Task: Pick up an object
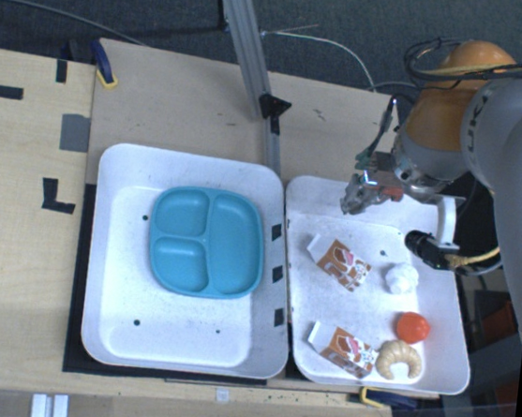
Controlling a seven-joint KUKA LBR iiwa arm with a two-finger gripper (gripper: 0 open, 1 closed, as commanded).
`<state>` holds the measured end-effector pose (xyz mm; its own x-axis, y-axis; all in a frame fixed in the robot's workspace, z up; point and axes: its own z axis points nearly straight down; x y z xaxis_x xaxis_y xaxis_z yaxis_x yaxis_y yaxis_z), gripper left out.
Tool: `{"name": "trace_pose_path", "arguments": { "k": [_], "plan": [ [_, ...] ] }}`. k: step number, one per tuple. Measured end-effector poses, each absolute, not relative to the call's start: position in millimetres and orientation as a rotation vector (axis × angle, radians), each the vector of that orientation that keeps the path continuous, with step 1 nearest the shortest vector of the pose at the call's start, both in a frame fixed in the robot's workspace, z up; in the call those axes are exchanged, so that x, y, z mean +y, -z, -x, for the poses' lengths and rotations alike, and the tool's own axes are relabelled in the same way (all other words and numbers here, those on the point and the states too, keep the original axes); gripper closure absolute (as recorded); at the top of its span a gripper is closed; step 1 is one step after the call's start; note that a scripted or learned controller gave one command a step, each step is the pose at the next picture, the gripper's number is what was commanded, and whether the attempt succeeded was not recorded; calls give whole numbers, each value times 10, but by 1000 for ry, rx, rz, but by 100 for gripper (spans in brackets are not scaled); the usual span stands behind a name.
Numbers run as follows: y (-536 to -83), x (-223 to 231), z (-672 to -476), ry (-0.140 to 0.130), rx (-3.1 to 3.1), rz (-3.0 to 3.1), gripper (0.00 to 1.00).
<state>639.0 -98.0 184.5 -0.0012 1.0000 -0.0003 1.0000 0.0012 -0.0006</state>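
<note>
1. The gripper hangs over the upper left corner of the right bin; whether it is open or closed cannot be told, and nothing shows in its grasp.
2. Below it lie two cartons: one mid-bin, one near the bottom edge.
3. A white lump, a tomato and a croissant sit along the right side.
4. The left bin holds a blue tray.

Two white bins. One blue divided plate. Two brown-white cartons. One white ball, one red ball, one croissant.
</note>
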Motion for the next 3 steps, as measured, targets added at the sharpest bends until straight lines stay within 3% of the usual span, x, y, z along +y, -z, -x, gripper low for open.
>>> {"name": "trace_pose_path", "arguments": {
  "k": [1, 3],
  "plan": [
    [-2377, -977, -6401, 5, -2226, 2222, 100],
    [-2449, -138, -5959, -1, -2225, 2213, 100]
  ]
}}
